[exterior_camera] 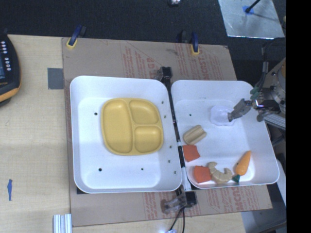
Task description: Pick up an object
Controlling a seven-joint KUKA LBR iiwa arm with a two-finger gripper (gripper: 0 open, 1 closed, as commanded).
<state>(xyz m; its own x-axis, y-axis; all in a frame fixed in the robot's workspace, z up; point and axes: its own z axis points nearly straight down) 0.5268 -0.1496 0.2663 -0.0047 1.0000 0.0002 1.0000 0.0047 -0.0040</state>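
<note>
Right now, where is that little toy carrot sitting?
The carrot lies in the right bin, near its lower right corner, tilted with its green end down, just right of the pale curved toy.

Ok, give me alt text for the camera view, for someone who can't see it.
A robot gripper reaches from the right over a clear plastic item in the right white bin, which also holds a bread roll, red blocks and a toy carrot. The left bin holds a yellow divided tray.
</note>
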